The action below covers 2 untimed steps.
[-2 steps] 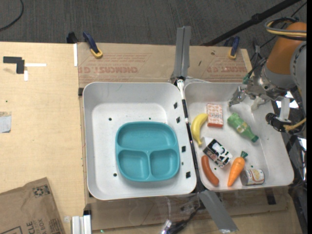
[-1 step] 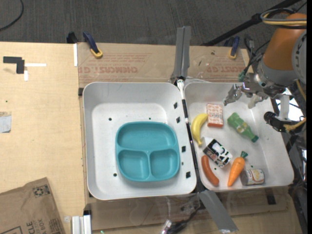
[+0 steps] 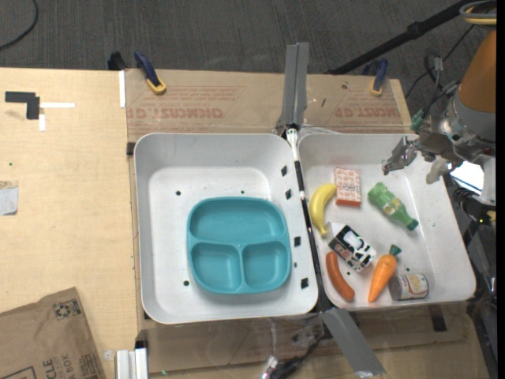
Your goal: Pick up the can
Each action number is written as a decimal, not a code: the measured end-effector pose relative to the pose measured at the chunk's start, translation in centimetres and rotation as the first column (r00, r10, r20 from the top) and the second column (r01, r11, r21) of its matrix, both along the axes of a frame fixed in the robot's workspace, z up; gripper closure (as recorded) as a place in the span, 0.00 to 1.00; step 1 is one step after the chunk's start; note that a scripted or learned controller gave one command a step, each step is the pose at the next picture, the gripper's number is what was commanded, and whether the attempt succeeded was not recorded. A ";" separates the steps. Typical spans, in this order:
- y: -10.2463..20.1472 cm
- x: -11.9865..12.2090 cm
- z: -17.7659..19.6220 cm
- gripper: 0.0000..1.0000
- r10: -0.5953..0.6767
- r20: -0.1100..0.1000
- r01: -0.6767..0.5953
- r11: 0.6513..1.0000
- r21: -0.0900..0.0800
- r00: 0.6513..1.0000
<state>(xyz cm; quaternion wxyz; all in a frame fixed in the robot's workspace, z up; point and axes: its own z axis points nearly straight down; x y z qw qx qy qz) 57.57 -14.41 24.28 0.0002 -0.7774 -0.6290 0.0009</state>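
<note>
The can (image 3: 409,286) is small and silver-grey with a label, lying on its side in the near right corner of the right bin (image 3: 442,212). My gripper (image 3: 417,160) hangs over the far right side of that bin, well behind the can, with its two fingers spread open and nothing between them. An orange carrot (image 3: 383,274) lies just left of the can, almost touching it.
The right bin also holds a green bottle (image 3: 391,204), a banana (image 3: 319,206), a small red-and-white box (image 3: 347,186), a black-and-white toy car (image 3: 352,248) and a red sausage (image 3: 339,276). A teal divided plate (image 3: 237,245) sits in the left bin (image 3: 158,212).
</note>
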 end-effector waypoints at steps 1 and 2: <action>5.4 -2.1 -5.3 0.00 0.026 -0.003 -0.026 1.000 0.001 1.000; 8.9 -8.2 -5.2 0.00 -0.070 -0.003 0.070 0.998 0.001 0.998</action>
